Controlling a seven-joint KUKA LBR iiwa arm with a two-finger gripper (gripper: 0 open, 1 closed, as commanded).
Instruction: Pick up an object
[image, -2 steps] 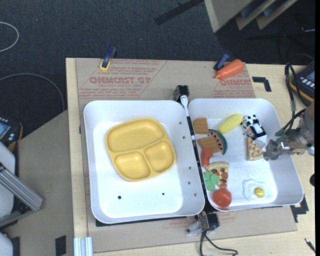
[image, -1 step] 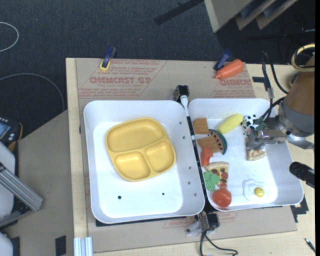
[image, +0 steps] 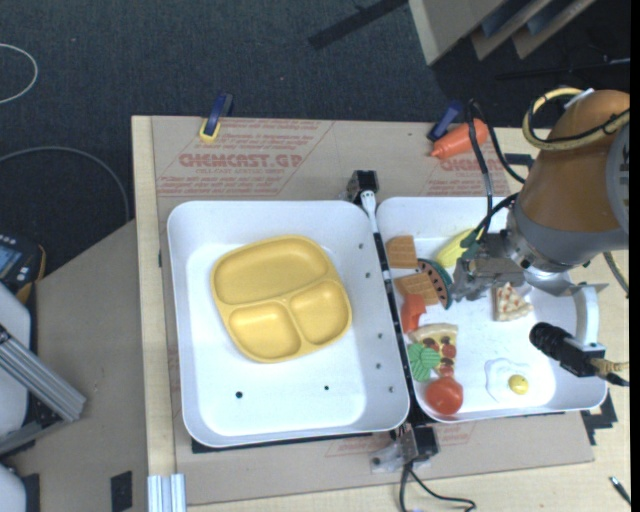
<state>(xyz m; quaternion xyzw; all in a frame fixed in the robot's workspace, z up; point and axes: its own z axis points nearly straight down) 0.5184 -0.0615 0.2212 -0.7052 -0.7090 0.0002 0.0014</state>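
Observation:
The right bin (image: 560, 402) holds several toy foods. A brown toast piece (image: 401, 251) and a brown waffle-like piece (image: 418, 287) lie by its left wall, and a yellow banana (image: 453, 245) sits just behind my gripper. A red piece (image: 412, 313), a pizza slice (image: 436, 346) and a red tomato (image: 445, 396) run along the front left. A fried egg (image: 507, 380) lies at the front and a speckled cracker (image: 510, 300) under the wrist. My gripper (image: 468, 278) hangs low in the bin's middle, between banana and waffle piece. Nothing shows in its grasp.
The left bin (image: 200, 390) carries a yellow divided plate (image: 280, 298). A black clamp (image: 363, 186) sits at the far end of the bins' shared wall. An orange object (image: 455, 140) and a blue-yellow clip (image: 213, 118) lie on the board behind. A cable loops from the arm.

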